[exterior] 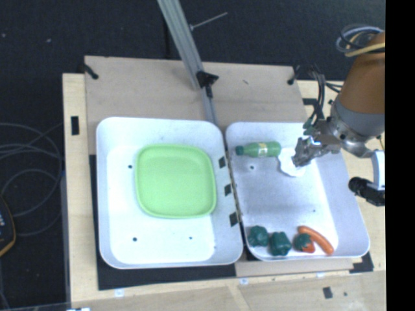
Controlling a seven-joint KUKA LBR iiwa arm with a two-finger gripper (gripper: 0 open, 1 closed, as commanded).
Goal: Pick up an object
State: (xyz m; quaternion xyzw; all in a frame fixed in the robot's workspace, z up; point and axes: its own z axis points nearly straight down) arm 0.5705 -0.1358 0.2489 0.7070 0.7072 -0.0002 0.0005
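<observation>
Seen from the fixed camera above the bench, the grey-and-orange arm reaches in from the right and lowers its gripper (305, 153) over the far edge of the right bin (285, 193), directly above a small white object (290, 168) lying near that bin's far right corner. The dark gripper overlaps the white piece, but the slanted view does not settle whether it touches or merely hovers, and how wide it stands cannot be told; nothing is visibly clasped.

Just beside the white piece, toward the bin's far left corner, a green bottle (258, 149) lies on its side along the far wall, where a rolling thing would likely come to rest. Along the near edge sit two dark green pieces (270, 239), close together, and an orange-red carrot-like item (316, 239) with a green end, nearer the near right corner. These lie well apart from the gripper, so the white object looks like the chosen target.

The left bin (117, 193) carries a light green square plate (176, 180) flat at its middle. A grey pole (185, 41) slants in from the far side of the bench toward the gap between the bins.
</observation>
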